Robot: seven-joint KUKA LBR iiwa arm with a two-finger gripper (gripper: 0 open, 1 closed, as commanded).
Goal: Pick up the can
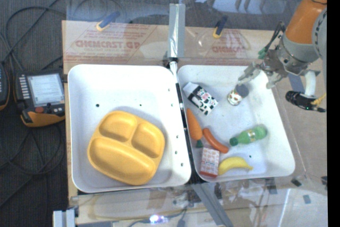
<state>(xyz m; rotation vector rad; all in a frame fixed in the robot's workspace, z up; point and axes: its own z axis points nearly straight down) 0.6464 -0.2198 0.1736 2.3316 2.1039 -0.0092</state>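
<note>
Hovering above the upper right corner of the right bin, the gripper has its two fingers spread, with nothing between them. The can lies on its side just below and left of it, near the bin's middle top, apart from the black-and-white carton. A can lying this way could roll off if one finger meets it first, and a descent from the present spot would likely miss it to the right.
</note>
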